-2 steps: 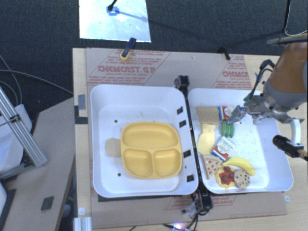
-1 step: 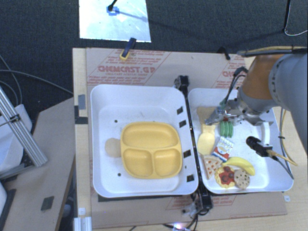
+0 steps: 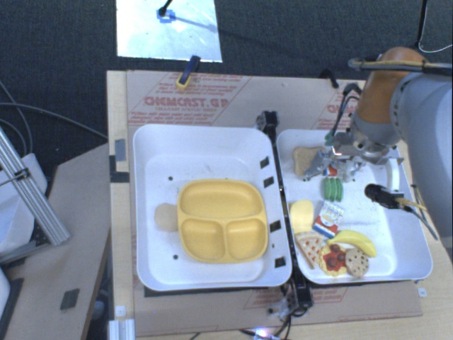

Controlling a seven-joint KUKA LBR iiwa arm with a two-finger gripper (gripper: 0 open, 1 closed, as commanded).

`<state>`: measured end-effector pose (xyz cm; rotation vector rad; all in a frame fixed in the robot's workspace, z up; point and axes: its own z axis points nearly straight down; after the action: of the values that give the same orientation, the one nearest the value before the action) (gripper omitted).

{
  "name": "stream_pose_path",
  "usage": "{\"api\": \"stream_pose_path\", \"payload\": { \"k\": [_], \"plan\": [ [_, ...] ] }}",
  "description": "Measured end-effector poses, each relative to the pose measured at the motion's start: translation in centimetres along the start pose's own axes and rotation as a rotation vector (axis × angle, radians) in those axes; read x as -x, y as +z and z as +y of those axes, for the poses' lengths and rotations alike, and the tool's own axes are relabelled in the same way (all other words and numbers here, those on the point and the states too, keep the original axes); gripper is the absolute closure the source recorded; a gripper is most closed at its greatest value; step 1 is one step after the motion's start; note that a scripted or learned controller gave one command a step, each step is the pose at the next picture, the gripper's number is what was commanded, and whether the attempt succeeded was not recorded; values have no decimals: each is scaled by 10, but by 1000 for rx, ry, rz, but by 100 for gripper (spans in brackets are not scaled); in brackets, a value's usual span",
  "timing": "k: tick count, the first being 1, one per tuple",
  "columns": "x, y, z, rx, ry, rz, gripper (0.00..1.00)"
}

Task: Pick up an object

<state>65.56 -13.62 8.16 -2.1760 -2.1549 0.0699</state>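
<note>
Metal two-finger gripper (image 3: 333, 167) low in right shallow white bin (image 3: 410, 257), upper part; open or closed cannot tell. Green ridged toy pickle (image 3: 333, 188) just below gripper. Tan bread slice (image 3: 306, 159) just left. Further down: pale yellow block (image 3: 302, 214), yellow banana (image 3: 355, 241), pizza slice (image 3: 308, 247). Left white bin (image 3: 152, 190) bears yellow three-compartment plastic tray (image 3: 222, 219).

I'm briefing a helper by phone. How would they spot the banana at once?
Look in the right-hand shallow white bin, at its near end. The curved yellow toy banana lies there beside a pizza slice and a brown cookie. It alone is long, curved and yellow.
</note>
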Motion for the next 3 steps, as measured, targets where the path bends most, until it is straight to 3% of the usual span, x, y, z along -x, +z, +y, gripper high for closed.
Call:
{"api": "stream_pose_path", "payload": {
  "k": [1, 2, 3],
  "plan": [
    [-49, -1, 9, 72, -15, -32, 0],
    [-2, 0, -28, 87, -6, -25, 0],
    [-10, 2, -54, 86, -10, -23, 0]
  ]
}}
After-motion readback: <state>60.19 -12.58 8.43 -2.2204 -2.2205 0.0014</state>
